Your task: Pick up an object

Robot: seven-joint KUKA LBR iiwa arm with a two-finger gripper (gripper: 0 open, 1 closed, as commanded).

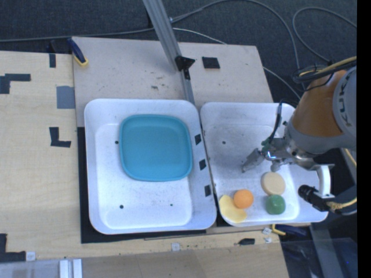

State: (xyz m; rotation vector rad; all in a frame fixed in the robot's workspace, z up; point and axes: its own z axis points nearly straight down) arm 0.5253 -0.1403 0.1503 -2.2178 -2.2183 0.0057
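1. On the right bin (232, 120) you see the arm (324, 114) reaching in from 3 o'clock, grey with an orange band above the wrist.
2. Its jaws (255, 161) point toward 8 o'clock and hang over the bare middle of this bin's floor. One dark finger (250, 162) is visible, but you cannot tell how far the jaws are open. Nothing is seen between them.
3. At 5 o'clock from the jaws lies a beige round object (273, 183), near them but apart.
4. Directly at 6 o'clock from the beige round object sits a green object (275, 204), very close to it; you cannot tell if they touch.
5. At 9 o'clock from the green object is an orange ball (243, 198), and it rests against a yellow object (231, 209) that lies in the bin's front left corner.
6. These four objects all stay along the front edge of the right bin, at 6 o'clock of its floor.
7. At 9 o'clock from the right bin stands the left bin (98, 155), side by side with it. A blue square plate (155, 146) lies flat inside, toward the bin's back half.
8. Both bins rest on the worktop (35, 155), which carries dark tape marks at its 9 o'clock side.
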